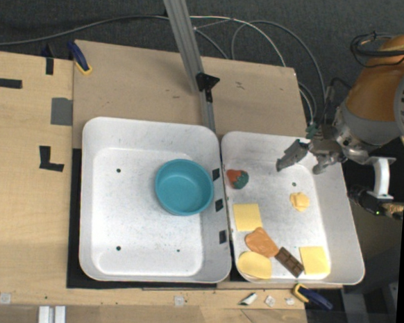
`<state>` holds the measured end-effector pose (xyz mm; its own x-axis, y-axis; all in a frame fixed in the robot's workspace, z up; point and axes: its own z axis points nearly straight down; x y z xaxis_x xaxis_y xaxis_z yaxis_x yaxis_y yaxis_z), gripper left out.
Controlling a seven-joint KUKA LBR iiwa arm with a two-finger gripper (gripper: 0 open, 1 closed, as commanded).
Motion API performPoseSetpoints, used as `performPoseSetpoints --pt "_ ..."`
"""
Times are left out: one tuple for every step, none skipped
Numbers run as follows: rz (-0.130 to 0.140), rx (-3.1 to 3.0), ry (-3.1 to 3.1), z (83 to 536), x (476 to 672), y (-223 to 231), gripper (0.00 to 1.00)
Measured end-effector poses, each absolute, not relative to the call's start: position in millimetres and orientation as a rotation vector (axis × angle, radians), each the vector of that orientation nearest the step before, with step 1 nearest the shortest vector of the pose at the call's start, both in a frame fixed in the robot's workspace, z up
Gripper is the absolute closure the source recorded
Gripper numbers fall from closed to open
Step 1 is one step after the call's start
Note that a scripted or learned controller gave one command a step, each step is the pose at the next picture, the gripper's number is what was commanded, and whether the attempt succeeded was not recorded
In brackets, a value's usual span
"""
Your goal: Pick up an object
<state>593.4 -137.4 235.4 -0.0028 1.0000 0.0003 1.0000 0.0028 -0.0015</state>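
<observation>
Reaching in from the right, the grey arm [374,101] with its orange band holds the gripper [305,160] above the upper part of the right bin [347,224], its two dark fingers spread apart with nothing between them. One finger [290,156] points down and left over the bin floor; the other sits nearer the bin's right rim. Objects lie scattered in the right bin: a small red and green piece [237,178] near the left wall, a small yellow lump [299,200] below the gripper and apart from it, a pale yellow square [247,216] lower down, an orange-brown piece [261,241] just beneath that square, a rounded pale yellow piece [255,265] at the bin's lower left corner, a dark brown bar [289,261] touching the orange-brown piece, and a second yellow square [314,260] just beside the bar on the right. The left bin [103,184] holds a blue bowl [183,186], upright, near its right side. A grey pole [187,45] slants down toward the gap between the bins.
</observation>
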Motion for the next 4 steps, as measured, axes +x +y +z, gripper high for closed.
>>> performPoseSetpoints --pt "0.001 -2.218 -2.224 235 593.4 -137 0.0" --pt "0.007 -2.217 -2.22 190 595.7 -142 0.0" --pt "0.004 -2.218 -2.222 129 595.6 -143 0.0" --pt "0.003 -2.219 -2.224 87 595.5 -142 0.0"
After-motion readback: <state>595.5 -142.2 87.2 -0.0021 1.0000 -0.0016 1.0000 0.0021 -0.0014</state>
